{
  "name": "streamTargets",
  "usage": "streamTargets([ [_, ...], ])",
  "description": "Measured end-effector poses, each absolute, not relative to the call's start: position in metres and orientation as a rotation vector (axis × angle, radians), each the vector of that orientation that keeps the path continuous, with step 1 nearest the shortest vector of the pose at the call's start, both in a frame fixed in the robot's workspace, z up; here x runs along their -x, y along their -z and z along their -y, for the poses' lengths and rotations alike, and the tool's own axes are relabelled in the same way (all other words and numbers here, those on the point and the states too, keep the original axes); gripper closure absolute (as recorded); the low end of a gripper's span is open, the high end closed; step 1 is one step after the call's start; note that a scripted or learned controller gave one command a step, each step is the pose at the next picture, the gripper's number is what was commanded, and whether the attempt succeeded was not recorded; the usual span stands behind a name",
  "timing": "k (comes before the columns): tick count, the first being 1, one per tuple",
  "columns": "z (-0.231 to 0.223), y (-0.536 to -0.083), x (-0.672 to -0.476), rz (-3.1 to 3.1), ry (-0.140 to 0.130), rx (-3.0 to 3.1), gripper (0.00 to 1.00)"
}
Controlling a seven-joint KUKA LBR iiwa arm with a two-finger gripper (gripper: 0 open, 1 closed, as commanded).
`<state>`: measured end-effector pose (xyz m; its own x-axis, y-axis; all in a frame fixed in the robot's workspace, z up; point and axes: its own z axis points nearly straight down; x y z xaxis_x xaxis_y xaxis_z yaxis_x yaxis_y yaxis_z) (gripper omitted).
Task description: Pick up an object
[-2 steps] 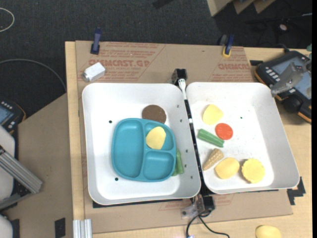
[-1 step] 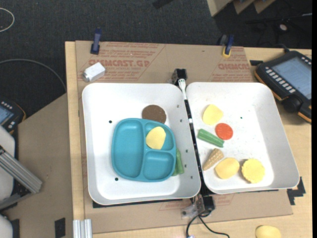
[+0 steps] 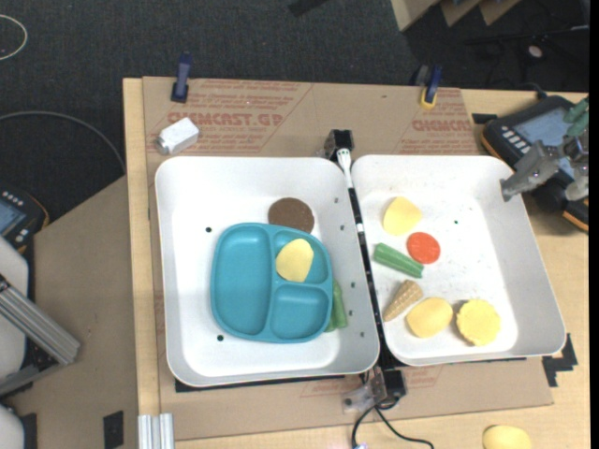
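Note:
My gripper (image 3: 530, 173) is at the right bin's (image 3: 487, 181) far right rim, above its back corner, with nothing visibly in it. In that bin lie a yellow wedge (image 3: 401, 216), a red disc (image 3: 423, 247), a green bean pod (image 3: 398, 260), a tan cone (image 3: 402, 297), a yellow lump (image 3: 429, 316) and a yellow round piece (image 3: 478, 321). The left bin (image 3: 187, 204) holds a blue divided tray (image 3: 248, 283) with a yellow piece (image 3: 294, 260) in its upper right compartment. A brown disc (image 3: 291, 214) lies behind the tray, and a green item (image 3: 337, 307) is wedged at its right side.
A black clip (image 3: 342, 145) sits where the two bins meet at the back. A white block (image 3: 178, 136) lies on the cardboard behind the left bin. Dark equipment (image 3: 524, 134) stands beyond the right bin's back corner. A yellow object (image 3: 505, 436) lies on the bench at front right.

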<state>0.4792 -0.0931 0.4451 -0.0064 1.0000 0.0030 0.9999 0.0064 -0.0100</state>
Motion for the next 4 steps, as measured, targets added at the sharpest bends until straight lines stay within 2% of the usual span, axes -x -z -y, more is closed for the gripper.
streamTargets([
  [1, 0.057, -0.541, -0.480, 2.234, 0.014, 2.223, 0.00],
  [2, -0.041, -0.425, -0.478, 2.226, -0.014, 2.202, 0.00],
  [3, -0.035, -0.442, -0.480, 2.224, 0.006, 2.224, 1.00],
  [4, -0.084, -0.349, -0.478, 2.221, -0.014, 2.211, 1.00],
])
